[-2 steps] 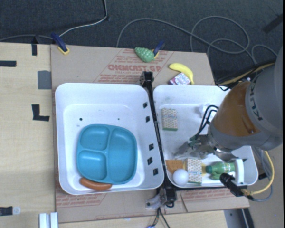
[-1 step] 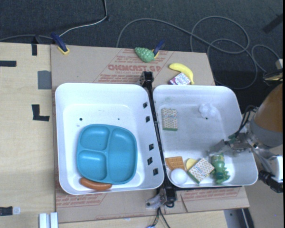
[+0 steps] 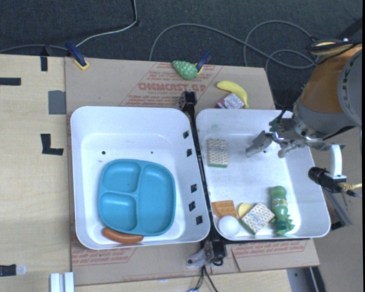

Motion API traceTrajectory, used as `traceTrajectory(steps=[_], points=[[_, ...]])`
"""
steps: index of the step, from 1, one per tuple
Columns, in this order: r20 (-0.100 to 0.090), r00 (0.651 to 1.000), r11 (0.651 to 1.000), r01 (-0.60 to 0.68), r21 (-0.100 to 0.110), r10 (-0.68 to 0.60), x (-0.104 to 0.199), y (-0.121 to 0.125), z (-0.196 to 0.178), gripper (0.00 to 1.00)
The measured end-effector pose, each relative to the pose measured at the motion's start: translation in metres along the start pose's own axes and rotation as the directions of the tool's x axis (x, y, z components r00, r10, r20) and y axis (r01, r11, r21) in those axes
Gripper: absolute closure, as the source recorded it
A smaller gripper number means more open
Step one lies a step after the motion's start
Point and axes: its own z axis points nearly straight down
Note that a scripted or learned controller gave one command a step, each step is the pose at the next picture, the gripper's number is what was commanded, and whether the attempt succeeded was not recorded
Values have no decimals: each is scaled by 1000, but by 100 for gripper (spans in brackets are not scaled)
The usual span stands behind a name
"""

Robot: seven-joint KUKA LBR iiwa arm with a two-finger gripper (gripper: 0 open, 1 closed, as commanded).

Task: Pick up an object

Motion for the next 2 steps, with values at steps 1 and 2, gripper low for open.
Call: traceTrajectory(steps=[1,2], points=[[1,1000,1000,-3,5,3,-33,-57,84,0],[3,1000,1000,-2,-5,2,-40,-87,95,0]])
